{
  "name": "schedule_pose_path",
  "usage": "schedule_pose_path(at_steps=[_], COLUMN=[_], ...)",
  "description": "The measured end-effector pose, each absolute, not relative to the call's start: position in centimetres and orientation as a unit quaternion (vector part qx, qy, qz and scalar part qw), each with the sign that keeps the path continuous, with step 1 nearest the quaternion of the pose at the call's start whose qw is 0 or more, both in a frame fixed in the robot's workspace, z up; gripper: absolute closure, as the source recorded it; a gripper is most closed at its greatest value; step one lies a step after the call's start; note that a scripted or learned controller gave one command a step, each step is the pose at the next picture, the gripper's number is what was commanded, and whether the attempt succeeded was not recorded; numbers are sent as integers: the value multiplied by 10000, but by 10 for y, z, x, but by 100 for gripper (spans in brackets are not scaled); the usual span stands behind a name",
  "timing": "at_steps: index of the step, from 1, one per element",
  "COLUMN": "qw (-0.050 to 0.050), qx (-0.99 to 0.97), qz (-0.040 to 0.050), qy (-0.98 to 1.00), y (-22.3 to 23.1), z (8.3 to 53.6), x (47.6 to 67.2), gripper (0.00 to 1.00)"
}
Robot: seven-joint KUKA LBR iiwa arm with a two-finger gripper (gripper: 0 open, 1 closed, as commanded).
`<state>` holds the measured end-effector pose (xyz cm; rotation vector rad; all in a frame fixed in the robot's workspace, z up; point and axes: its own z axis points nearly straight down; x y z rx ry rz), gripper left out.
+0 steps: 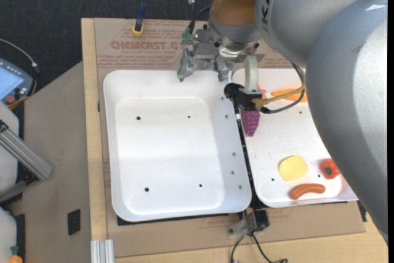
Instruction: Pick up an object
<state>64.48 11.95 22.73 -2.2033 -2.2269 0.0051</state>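
My gripper (pixel 203 73) hangs open over the far rim of the left white bin (pixel 112 132), with nothing between its two grey fingers (pixel 183 72). The right white bin (pixel 269 193) holds the loose objects. A purple grape bunch (pixel 250 122) lies near its left wall, just below and right of the gripper. An orange carrot (pixel 287 93) sits at the far side, partly under the arm. Toward the front lie a yellow piece (pixel 293 167), a red-orange sausage (pixel 307 190) and a small red-orange item (pixel 329 169).
The arm's grey body (pixel 332 28) covers the far right part of the right bin. A blue and yellow clamp (pixel 139 20) sits on the brown board (pixel 154 40) behind the left bin. A clip and cable (pixel 249 223) lie at the front edge.
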Motion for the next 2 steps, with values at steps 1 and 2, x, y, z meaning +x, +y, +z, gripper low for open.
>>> schedule_pose_path(at_steps=[1, 2], qw=[-3, 34], qx=[-7058, -7057], qz=[-15, 29], qy=[-7085, -7085], y=[137, 163], z=[258, 239], x=[629, 556], gripper=[0, 0])
